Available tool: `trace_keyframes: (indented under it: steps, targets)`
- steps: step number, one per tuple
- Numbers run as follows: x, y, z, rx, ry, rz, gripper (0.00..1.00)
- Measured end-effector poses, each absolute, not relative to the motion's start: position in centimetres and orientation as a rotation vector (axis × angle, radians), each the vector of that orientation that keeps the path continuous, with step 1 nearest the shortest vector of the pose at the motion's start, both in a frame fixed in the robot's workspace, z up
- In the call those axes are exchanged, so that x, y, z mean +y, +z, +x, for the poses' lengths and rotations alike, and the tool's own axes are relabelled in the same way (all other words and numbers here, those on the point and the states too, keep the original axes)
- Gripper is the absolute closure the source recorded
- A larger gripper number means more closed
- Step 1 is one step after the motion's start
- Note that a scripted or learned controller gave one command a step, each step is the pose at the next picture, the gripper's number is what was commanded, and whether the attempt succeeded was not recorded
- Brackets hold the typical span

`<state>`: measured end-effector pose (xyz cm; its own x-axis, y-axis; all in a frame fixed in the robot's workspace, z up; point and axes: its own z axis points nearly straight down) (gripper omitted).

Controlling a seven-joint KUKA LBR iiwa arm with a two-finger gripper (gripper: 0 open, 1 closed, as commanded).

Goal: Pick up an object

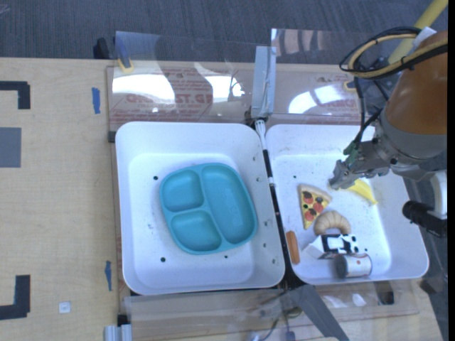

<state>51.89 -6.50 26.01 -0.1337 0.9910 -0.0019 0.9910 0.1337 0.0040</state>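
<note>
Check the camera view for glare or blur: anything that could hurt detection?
Camera view: strong white glare patches on the clear plastic back panels; lighting is even inside both shallow white bins, with soft shadows; small items like the pizza-slice toy are soft, low in detail; the grey hand is slightly blurred.

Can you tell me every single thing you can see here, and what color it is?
bins: 2, white, side by side on the bench
divided plate: 1, teal, three sections, in the left bin
pizza slice toy: 1, tan with red toppings, right bin, middle
croissant toy: 1, light brown, just below the pizza slice
yellow piece: 1, yellow, right bin, beside the end effector
hot dog toy: 1, orange-brown, right bin's left edge
black-and-white toy: 1, below the croissant; cannot tell what it is
small can: 1, grey and red, lying at the right bin's front
arm: 1, grey and orange, reaching in from the right
end effector: 1, grey, low over the right bin
</note>
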Motion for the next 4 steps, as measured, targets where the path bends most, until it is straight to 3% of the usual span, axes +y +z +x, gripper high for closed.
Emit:
trace_keyframes:
  steps: [1, 2, 3, 4]
  targets:
    - [-11.2, 18.7, 47.9, 2.764, -0.002, 1.498, 1.0]
    - [-7.4, 20.3, 48.1, 2.975, 0.002, 0.997, 1.0]
    - [5.3, 18.4, 47.9, 3.018, 0.004, 0.884, 1.0]
    - [7.6, 22.0, 48.1, 3.122, 0.004, 0.292, 1.0]
